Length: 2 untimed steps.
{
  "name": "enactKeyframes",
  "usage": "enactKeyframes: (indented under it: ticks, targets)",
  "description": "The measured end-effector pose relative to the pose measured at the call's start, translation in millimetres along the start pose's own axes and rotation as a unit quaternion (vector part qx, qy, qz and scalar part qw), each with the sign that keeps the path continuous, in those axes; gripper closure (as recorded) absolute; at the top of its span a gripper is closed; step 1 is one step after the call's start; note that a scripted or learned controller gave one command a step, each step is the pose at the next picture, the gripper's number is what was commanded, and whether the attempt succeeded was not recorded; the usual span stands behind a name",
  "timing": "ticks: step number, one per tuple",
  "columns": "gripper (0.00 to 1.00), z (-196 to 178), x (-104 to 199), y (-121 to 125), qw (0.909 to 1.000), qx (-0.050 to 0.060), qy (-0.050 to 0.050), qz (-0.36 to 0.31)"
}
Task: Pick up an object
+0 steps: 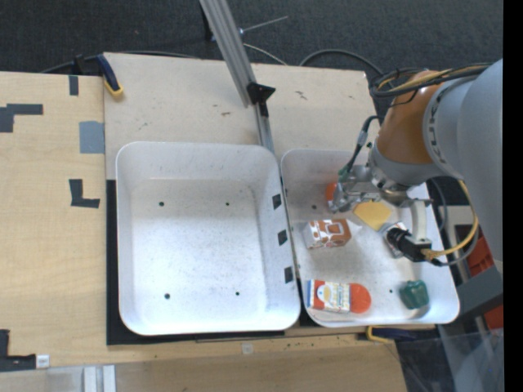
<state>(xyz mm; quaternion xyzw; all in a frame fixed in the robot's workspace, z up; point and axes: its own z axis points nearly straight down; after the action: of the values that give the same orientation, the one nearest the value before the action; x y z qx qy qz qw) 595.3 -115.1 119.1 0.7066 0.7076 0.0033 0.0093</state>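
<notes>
Two white bins sit side by side on a wooden bench. The right bin (pixel 458 305) holds a brown-and-white carton (pixel 328 233), a red-and-white packet (pixel 337 297), a yellow block (pixel 373 213) and a green object (pixel 413 293). The gripper (pixel 350 193) hangs above the carton.

Both bins, the left bin (pixel 200 235) and the right bin (pixel 372 260), are white with fine dark speckles. In the right bin, a brown and white patterned packet (pixel 328 233) lies near the middle, a yellow piece (pixel 373 214) beside it, a red and white carton (pixel 337 297) at the near edge, a green object (pixel 413 294) in the near right corner. The arm (pixel 441 125) is grey with an orange band. The bench (pixel 49 219) is pale wood with grey tape marks.
</notes>
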Motion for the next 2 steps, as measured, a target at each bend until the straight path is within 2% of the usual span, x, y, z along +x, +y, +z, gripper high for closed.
enactKeyframes:
  ticks: [1, 2]
  targets:
    - [1.0, -52.9, 9.3, 7.2, 1.0, 0.007, 0.004, -0.001]
    - [1.0, -114.8, 14.2, 10.8, 1.0, 0.007, 0.004, 0.0]
